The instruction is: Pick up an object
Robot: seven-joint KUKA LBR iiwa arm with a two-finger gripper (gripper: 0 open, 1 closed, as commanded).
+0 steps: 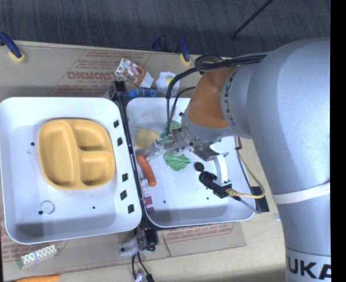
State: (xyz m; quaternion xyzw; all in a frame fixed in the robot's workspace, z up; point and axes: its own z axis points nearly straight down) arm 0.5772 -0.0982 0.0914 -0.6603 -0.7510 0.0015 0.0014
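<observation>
In the right bin (187,213) lie a pale yellow block (145,137), an orange carrot-like piece (147,170) and a green leafy piece (177,160). Another bit of green (174,125) peeks out beside the wrist. My gripper (164,144) hangs low over the bin's left half, just right of the yellow block and above the green leafy piece. The arm's grey body and orange band cover the bin's right and far parts.
The left bin (20,216) holds a yellow divided tray (76,153). A black divider strip (126,157) runs between the bins. Small packets and a blue item (140,91) lie on the cardboard behind the bins. A wrapped packet (37,255) sits at the front left.
</observation>
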